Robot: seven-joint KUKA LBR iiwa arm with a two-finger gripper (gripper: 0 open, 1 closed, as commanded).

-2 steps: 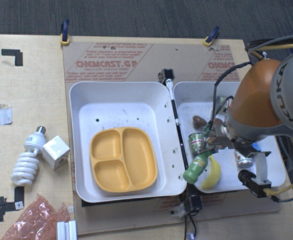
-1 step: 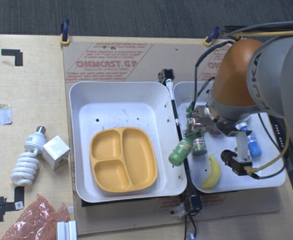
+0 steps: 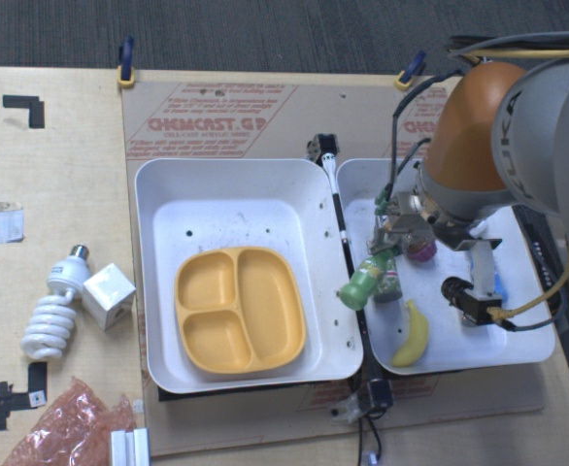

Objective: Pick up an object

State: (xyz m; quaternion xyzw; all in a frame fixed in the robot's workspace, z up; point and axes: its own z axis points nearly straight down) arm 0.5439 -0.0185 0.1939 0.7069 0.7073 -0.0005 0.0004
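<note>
My fingers (image 3: 393,244) low in right bin (image 3: 518,343), over green bottle (image 3: 364,282) by divider; cannot tell if open or shut. Banana (image 3: 413,335) near front wall. Yellow plate (image 3: 238,309) in left bin (image 3: 168,192).

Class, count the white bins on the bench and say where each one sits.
2. One bin sits left, holding a yellow plate; the other bin sits right, under the arm, which may hide parts.

Yellow divided plate (image 3: 239,311), yellow banana (image 3: 412,337), green bottle (image 3: 364,282) — white bins (image 3: 158,289).
</note>
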